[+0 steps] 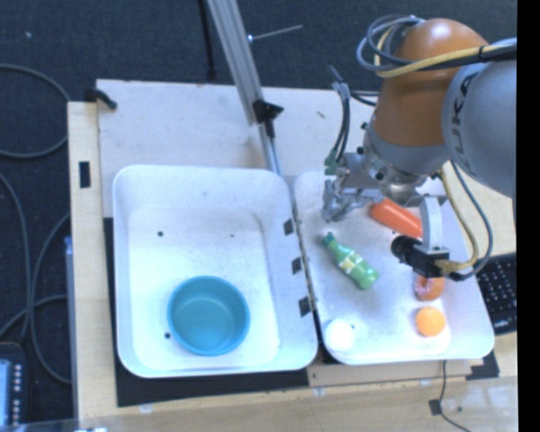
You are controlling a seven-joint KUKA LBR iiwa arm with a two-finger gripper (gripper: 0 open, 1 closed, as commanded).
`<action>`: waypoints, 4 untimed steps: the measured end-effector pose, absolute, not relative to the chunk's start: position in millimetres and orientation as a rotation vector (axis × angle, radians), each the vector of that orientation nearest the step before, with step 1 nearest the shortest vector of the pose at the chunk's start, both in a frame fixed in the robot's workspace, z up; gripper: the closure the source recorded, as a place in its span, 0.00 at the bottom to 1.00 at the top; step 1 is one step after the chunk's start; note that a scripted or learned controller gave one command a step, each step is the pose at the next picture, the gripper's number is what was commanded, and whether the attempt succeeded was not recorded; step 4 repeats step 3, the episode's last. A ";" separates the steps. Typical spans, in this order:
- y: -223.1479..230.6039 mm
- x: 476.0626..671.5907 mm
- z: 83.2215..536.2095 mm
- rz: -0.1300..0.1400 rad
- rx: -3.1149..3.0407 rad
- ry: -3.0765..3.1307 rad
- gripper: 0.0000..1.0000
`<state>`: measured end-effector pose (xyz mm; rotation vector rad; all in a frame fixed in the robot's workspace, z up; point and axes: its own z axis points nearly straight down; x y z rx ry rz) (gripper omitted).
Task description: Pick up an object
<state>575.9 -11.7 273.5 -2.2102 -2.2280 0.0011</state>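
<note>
Right bin (486, 336) first: green bottle (350, 260) lying tilted near its centre. Orange carrot-like piece (396, 214) at bottle's 2 o'clock, orange ball (430, 321) at 4 o'clock, white ball (339, 335) at 6 o'clock. Gripper (335, 207) low at bottle's 11 o'clock, nothing visibly between fingers; finger gap cannot tell. Left bin (135, 196) at 9 o'clock, blue bowl (208, 314) inside.

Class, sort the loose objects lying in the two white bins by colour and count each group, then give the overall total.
Blue: 1, the bowl
Green: 1, the bottle
White: 1, the ball
Orange: 2, the ball and the carrot-shaped piece
Total: 5
</note>
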 end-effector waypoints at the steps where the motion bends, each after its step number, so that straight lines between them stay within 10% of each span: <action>1: 33.9 575.3 261.9 0.006 -2.209 -2.226 1.00; 2: 83.3 580.4 244.0 0.013 -2.205 -2.223 1.00; 3: 80.6 580.6 245.8 0.011 -2.210 -2.220 0.00; 4: 80.6 580.6 245.8 0.011 -2.210 -2.220 0.00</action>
